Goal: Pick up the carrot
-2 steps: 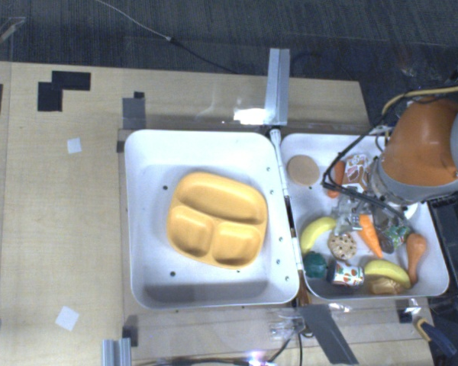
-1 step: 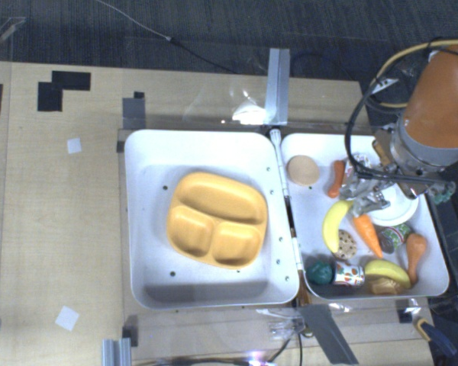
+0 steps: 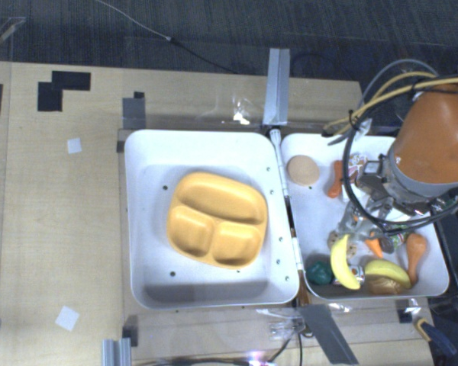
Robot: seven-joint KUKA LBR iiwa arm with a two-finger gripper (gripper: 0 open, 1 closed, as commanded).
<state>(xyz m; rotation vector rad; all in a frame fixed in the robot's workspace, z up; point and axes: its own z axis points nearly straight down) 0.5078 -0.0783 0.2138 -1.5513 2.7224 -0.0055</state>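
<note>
An orange carrot (image 3: 335, 180) lies in the right bin (image 3: 314, 219) near its back left, partly behind the arm's cables. My gripper (image 3: 372, 233) hangs low over the middle of that bin, below the orange wrist band, to the right of and nearer than the carrot. A small orange piece (image 3: 375, 245) shows just under the gripper; I cannot tell what it is or whether it is held. The arm's body hides the bin's right side.
The right bin also holds a tan ball (image 3: 303, 169), two bananas (image 3: 342, 262), a dark green item (image 3: 318, 272), a brown item (image 3: 382, 284) and an orange-brown squash shape (image 3: 415, 252). A yellow compartment plate (image 3: 216, 218) lies in the left bin (image 3: 149, 227).
</note>
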